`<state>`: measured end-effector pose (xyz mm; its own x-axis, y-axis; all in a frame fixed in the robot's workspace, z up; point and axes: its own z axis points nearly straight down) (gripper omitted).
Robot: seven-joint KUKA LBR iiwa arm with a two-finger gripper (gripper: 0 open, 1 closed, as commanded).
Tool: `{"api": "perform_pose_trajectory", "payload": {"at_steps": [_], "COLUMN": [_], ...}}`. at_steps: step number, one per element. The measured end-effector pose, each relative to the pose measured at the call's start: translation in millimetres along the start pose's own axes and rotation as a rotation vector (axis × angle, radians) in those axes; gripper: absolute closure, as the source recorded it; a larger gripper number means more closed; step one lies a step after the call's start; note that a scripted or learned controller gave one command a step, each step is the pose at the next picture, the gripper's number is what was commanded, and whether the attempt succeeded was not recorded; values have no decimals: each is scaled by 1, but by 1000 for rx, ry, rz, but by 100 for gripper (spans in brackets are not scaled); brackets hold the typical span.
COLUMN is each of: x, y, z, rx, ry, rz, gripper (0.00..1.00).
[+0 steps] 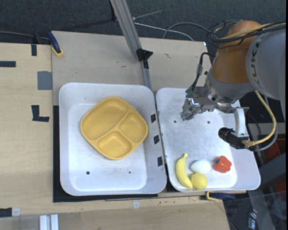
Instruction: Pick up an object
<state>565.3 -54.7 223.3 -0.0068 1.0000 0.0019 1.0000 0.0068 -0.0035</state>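
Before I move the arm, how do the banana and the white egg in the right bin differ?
The banana is yellow, long and curved; the egg is white, short and rounded. The banana lies leftmost in the cluster, running toward the bin's near edge; the egg sits to its right, beside the red item. Both lie in the right bin, near the front.

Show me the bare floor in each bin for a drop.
Left bin: a bare strip along the near wall, in front of the yellow tray. Right bin: the middle floor, between the gripper and the fruit. Crowded: its near end, with banana, egg, lemon, red piece.
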Motion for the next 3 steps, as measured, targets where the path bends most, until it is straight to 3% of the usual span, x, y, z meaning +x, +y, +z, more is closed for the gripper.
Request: {"api": "perform_pose_trajectory", "payload": {"at_steps": [3], "x": [154], "y": [-13], "z": [-2], "rx": [-1], "ry": [-1], "rz": [-1], "gripper": [100]}}
